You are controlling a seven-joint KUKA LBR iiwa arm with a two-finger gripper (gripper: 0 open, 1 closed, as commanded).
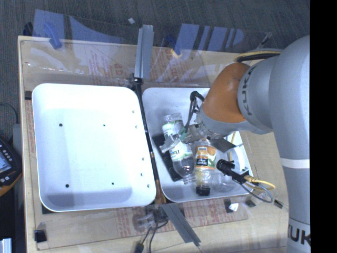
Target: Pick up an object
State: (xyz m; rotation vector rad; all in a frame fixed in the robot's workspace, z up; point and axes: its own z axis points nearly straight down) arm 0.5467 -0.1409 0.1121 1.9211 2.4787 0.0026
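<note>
Two clear plastic bottles (pixel 178 149) with labels too blurred to read lie in the right shallow white bin (pixel 158 101); whether the two-finger gripper (pixel 190 136) is spread, I cannot tell.

A single fixed camera is looking down from above the pale wooden bench (pixel 105 225) at a slant, standing far enough off to be taking in both shallow white plastic bins: the left bin (pixel 42 141) and the right bin (pixel 158 101) side by side. The bench's far edge is lying toward the top of the frame, and the bulky grey arm with its orange band (pixel 263 99) is looming large at right.
</note>
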